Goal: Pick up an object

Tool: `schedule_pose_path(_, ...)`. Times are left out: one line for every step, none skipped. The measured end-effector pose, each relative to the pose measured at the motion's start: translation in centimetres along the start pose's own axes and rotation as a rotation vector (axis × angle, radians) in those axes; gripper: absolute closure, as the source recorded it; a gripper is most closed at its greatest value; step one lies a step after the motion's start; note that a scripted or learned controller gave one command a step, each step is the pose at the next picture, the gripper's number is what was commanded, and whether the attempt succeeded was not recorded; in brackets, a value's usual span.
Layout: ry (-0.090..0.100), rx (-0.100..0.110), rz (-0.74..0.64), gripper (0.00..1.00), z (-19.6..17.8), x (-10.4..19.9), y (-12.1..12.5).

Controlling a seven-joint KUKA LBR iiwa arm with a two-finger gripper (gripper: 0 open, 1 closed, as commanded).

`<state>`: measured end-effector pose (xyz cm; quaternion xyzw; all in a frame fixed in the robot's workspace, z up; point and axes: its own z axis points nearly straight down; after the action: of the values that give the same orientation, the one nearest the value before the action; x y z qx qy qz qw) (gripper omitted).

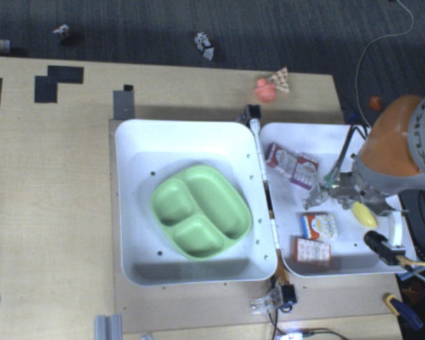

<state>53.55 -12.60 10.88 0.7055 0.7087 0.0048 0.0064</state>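
The right bin (308, 134) holds a maroon and white packet (292, 166) at its back left. An orange and white packet (319, 226) lies in its middle, and a small red and white packet (312, 251) lies near its front wall. A yellow object (365, 214) lies on its right side, partly under the arm. My gripper (321, 193) hangs low over the middle of the right bin. It is between the maroon packet and the orange and white packet, just above the latter. I see nothing held in it.
The left bin (127, 190) holds a green divided plate (200, 210). A pink object (266, 90) lies on the bench behind the bins. The divider between the bins (263, 190) runs just left of the packets.
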Motion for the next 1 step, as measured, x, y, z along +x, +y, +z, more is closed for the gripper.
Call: schedule_pose_path(0.0,-0.004,-0.001,1.0,-1.06,0.08,0.16)
